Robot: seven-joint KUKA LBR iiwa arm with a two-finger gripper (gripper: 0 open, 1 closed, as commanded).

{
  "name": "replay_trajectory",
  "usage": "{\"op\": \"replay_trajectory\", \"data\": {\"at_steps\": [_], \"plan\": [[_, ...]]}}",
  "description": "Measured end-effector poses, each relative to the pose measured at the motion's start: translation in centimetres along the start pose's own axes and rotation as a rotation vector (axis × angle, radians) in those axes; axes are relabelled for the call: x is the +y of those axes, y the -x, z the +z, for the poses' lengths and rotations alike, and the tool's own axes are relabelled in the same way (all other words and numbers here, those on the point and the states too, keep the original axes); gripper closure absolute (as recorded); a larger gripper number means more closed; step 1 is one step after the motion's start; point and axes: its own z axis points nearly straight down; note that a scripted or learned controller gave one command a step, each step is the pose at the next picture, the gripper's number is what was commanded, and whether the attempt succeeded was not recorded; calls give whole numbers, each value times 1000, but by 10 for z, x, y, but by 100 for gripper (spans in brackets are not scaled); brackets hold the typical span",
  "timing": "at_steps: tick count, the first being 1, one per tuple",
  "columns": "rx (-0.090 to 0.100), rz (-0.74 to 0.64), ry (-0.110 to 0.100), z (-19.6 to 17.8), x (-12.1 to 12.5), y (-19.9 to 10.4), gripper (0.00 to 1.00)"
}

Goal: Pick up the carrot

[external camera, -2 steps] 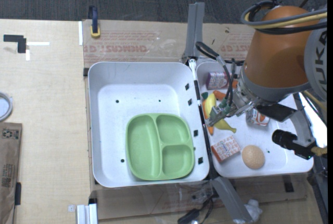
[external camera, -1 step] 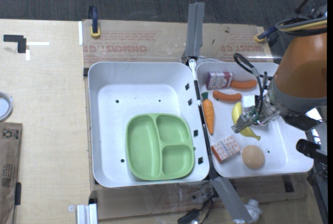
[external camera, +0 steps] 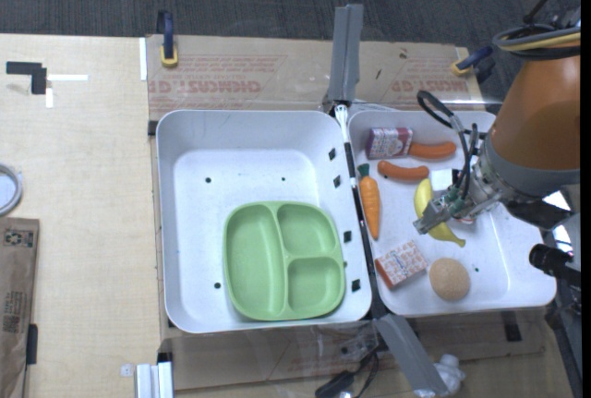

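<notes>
The carrot [external camera: 370, 205] is orange with a green top and lies along the left wall of the right bin [external camera: 517, 290], pointing toward the front. My gripper [external camera: 430, 221] hangs to its right, over the banana [external camera: 434, 213], a short gap away from the carrot. Nothing shows between the fingers, and the arm's wrist hides part of the banana.
The right bin also holds two sausages [external camera: 403, 170], a purple can [external camera: 389, 142], a red-and-white box [external camera: 401, 263] and a tan round bun [external camera: 450, 278]. A green divided plate [external camera: 284, 259] lies in the left bin [external camera: 185, 202]. The arm's orange band [external camera: 545, 110] fills the right side.
</notes>
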Motion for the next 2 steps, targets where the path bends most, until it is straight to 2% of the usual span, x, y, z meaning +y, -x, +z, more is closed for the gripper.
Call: {"op": "replay_trajectory", "data": {"at_steps": [1, 2], "plan": [[-1, 1, -2, -8, 0, 1, 100], [0, -262, 3, 17, 21, -51, 100]]}}
